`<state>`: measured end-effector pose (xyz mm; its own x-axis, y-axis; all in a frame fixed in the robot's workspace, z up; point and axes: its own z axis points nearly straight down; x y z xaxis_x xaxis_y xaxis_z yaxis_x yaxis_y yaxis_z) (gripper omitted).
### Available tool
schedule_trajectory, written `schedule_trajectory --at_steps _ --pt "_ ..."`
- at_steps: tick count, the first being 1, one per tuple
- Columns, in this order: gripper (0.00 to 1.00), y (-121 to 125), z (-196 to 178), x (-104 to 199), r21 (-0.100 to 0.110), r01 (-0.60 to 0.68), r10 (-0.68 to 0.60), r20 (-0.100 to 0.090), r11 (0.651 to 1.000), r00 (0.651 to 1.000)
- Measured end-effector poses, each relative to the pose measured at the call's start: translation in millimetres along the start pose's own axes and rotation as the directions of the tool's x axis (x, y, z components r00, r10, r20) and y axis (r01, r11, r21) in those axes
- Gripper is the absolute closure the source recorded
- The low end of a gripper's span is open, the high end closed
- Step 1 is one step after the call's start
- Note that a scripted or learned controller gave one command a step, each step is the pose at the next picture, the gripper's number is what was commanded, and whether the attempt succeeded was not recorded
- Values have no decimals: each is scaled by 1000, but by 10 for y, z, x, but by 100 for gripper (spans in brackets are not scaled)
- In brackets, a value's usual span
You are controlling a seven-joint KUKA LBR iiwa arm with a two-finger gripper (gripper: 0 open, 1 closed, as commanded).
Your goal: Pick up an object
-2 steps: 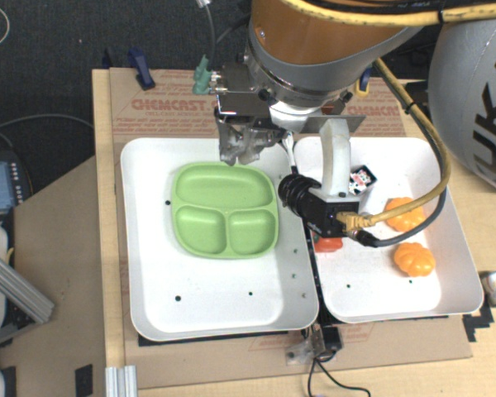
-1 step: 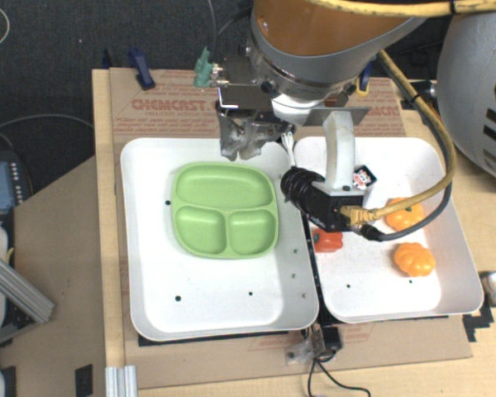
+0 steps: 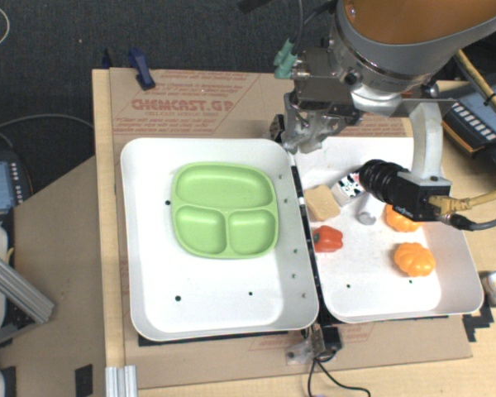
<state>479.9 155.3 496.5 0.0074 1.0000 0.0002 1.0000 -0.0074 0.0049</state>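
Jaws (image 3: 302,139) state unclear, seemingly nothing held, poised over right bin's (image 3: 397,304) far-left corner, beside green tray (image 3: 225,209).

You are looking at a brightly and evenly lit scene, with soft light that seems to fall from above. The two white bins, the left bin (image 3: 140,246) and the right bin (image 3: 446,292), come close to washing out, so their surfaces lose detail, though no hard glare spot appears. The green tray (image 3: 225,209) shows gentle shading in its compartments and a faint sheen. Shadows are soft and short: a dim one lies under the arm (image 3: 397,23) at the right bin's upper left corner. The arm's near part looks slightly soft. The dark floor at top left stays murky. Small objects appear somewhat coarse.
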Motion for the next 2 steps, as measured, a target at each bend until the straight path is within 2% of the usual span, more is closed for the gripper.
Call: schedule_trajectory --at_steps 1,2 --pt "100 -16 235 384 10 11 -11 1 1000 1000" --pt "100 -32 1193 708 17 11 -11 5 1000 1000"
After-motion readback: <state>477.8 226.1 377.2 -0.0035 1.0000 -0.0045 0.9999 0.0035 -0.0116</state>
